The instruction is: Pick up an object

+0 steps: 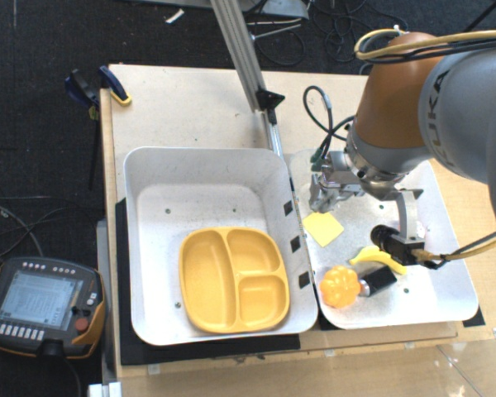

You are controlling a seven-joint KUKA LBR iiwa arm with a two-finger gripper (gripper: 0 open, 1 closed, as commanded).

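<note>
Just beside yellow card [323,228], tool [321,202] hovering

Bright, even light from above slightly washes out the white bins [200,195]. Shadows fall soft, the floor [33,23] at upper left is perhaps underexposed, and focus is mildly soft.

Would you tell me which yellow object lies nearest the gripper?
The flat pale-yellow square, right beside the gripper; the others lie farther off.

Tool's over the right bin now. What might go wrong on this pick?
The yellow square lies flat and thin; the tool may fail to grip it. It sits by the left wall of the right bin, so a descent may clip that. The orange ball looks round and might roll away.
</note>
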